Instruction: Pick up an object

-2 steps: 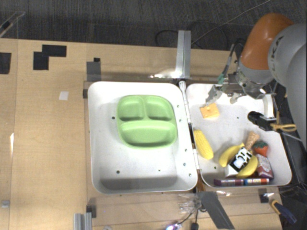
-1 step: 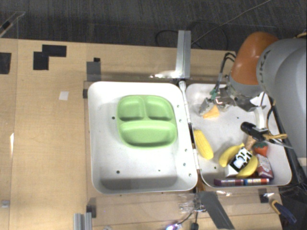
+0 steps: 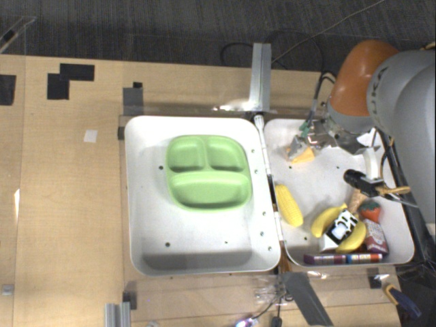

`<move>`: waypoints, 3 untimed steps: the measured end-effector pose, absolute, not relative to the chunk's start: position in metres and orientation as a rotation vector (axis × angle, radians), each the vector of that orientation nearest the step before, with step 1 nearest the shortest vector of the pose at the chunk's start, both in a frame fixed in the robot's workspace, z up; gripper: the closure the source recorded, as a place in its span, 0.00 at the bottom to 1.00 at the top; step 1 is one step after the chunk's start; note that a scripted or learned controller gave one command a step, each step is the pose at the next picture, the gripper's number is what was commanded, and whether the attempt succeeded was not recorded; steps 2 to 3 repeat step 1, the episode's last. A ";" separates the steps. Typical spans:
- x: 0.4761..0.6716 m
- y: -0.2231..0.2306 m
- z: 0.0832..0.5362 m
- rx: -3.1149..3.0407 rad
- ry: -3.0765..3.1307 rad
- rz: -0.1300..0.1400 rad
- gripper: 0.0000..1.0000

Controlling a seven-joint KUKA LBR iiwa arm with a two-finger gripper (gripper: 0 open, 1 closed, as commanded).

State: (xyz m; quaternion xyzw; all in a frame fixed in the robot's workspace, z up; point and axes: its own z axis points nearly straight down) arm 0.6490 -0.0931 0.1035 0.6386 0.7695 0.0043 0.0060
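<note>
Yellow wedge (image 3: pixel 304 157), right bin (image 3: pixel 320 176), far end: gripper (image 3: pixel 300 146) directly over it, jaw state cannot be told; advise a centred, vertical descent before closing.

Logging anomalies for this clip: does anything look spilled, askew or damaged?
Nothing stands out. The green tray lies flat in the left bin; the corn cob, bananas and markers sit loose inside the right bin.

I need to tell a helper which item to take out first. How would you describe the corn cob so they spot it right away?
Look at the right white bin, the one crowded with small things, not the one holding the green tray. Along its left wall lies the corn cob, apart from the pile. Unlike the smooth curved bananas beside it, it is straight and bumpy.
</note>
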 end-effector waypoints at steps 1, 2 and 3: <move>0.670 -0.012 0.187 2.008 2.409 0.008 1.00; 0.670 -0.012 0.187 2.008 2.409 0.008 1.00; 0.670 -0.012 0.187 2.008 2.409 0.008 1.00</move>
